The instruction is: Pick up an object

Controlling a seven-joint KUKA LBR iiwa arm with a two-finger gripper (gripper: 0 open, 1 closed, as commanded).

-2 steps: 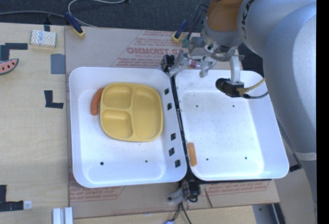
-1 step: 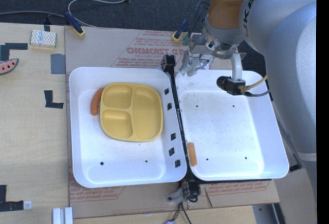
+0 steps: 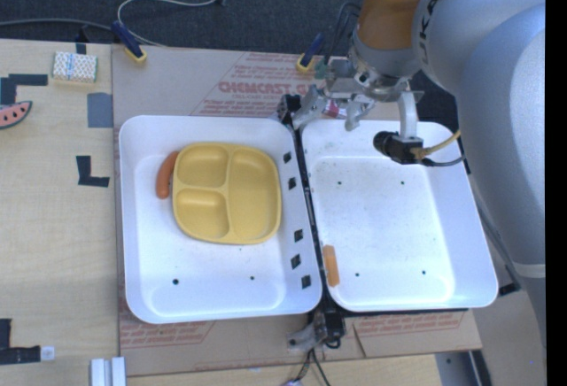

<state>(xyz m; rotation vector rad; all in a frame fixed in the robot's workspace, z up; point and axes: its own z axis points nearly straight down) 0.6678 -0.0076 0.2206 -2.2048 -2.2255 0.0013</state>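
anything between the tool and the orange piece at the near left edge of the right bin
Nothing visible. The tool sits over the right bin's far left corner, and bare bin floor runs from there to the orange piece.

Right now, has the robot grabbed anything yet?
Done: nothing looks picked. The yellow divided plastic plate and orange carrot-like stick lie in the left white bin. In hand: the gripper hovers at the right white bin's far edge. Left: the whole pick.

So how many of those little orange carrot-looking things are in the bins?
2. One carrot lies in the left bin, against the left edge of the yellow tray. The other carrot lies in the right bin, by its left wall. The tray may hide more.
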